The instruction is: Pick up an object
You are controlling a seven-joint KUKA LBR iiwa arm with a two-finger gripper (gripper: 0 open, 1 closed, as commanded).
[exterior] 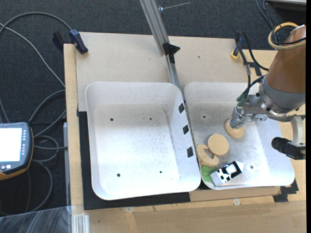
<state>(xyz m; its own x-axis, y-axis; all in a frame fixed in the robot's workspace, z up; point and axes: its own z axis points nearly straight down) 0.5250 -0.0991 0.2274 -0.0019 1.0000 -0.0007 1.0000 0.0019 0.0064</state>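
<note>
The arm (286, 76) came in from the right, orange band bright above the grey wrist, and the gripper (237, 121) was down low in the right bin (272, 176). Its tip sat right over a small tan rounded piece (235, 130), touching or just above it, hard to call from this angle. Jaws apart or together? Could not tell; the wrist body hid them, and nothing showed clearly clamped between the fingers.

Just below and to the left lay a round tan disc (218, 144), flat, close to the small piece but apart from it. Beside the disc, nearer the bin's left wall, was a pale lumpy tan object (203, 154), touching the disc's edge. Toward the near rim sat a black-and-white box (228, 172), tilted, with a green item (209, 174) tucked against it on the left. There was printing on the box, white blocks on black, but it was too small to read; no brand could be made out.

The left bin (97, 101) showed speckled white floor with a few dark dots. Three black tabs ran down the divide between the bins. Off the bench to the left rested a handheld pendant (13, 147) with a lit screen, its text unreadable, cables trailing across the dark floor.
</note>
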